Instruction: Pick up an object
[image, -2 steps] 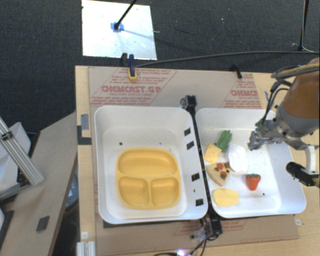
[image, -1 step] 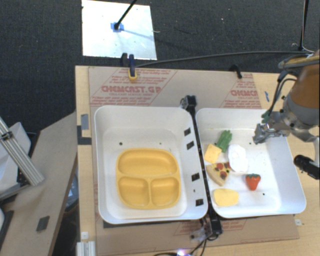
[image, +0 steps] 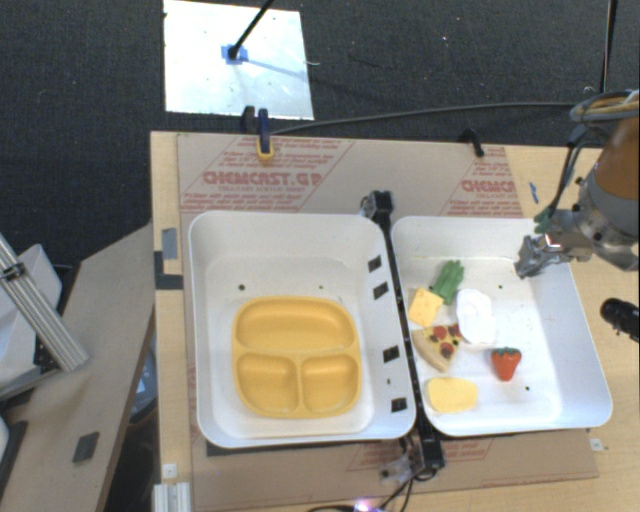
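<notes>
The right bin (image: 585, 395) holds several toy foods: a green vegetable (image: 448, 277), a yellow cheese wedge (image: 425, 306), a white oval piece (image: 476, 316), a pizza slice (image: 439, 345), a red strawberry (image: 506, 362) and a pale yellow piece (image: 452, 394). My gripper (image: 530, 262) hangs over the far right part of this bin, up and to the right of the foods and apart from them. Nothing shows between its fingers.
The left bin (image: 215, 250) holds a yellow divided tray (image: 296, 356). A black divider (image: 392, 310) with clips runs between the bins. A blue and yellow clamp (image: 262, 133) sits at the bench's far edge. The arm (image: 612, 190) enters from the right.
</notes>
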